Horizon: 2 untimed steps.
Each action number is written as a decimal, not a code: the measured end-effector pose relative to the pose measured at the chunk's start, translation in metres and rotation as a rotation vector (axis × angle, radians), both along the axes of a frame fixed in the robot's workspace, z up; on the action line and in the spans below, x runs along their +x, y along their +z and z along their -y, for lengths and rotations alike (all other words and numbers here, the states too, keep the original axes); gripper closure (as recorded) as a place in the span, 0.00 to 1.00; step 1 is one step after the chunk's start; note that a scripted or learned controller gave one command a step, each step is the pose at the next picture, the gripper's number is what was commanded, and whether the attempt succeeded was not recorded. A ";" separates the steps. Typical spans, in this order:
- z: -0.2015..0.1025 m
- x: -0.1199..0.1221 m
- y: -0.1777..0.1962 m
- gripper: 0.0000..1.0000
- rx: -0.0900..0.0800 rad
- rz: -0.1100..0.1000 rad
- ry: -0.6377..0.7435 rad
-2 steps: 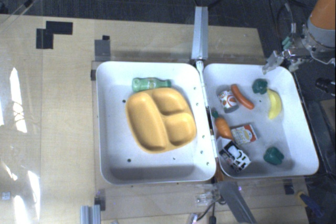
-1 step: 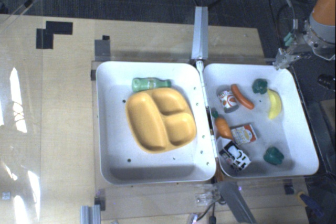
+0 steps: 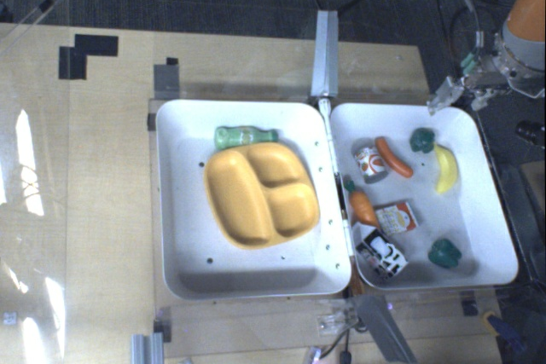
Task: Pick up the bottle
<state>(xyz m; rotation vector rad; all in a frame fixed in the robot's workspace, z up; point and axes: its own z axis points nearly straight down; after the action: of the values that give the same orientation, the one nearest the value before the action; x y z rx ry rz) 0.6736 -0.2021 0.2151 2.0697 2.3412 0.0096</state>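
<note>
In left bin (image 3: 171, 209), green bottle (image 3: 245, 135) lies flat, wedged against top edge of yellow divided tray (image 3: 260, 192), probably awkward grab. Gripper (image 3: 461, 88) parked beyond right bin (image 3: 486, 183) corner, well apart, holding nothing; jaw opening honestly too blurry to call.

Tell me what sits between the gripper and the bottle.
The gripper hovers over the right bin's far corner. The bottle lies in the left bin, touching the yellow tray. Only the divider rims lie between, low.
</note>
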 end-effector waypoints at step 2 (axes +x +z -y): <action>0.002 -0.003 -0.011 0.00 0.006 -0.008 -0.101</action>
<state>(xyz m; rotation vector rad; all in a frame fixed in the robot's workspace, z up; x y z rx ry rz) 0.6709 -0.2043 0.2042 2.1918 2.2404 0.0074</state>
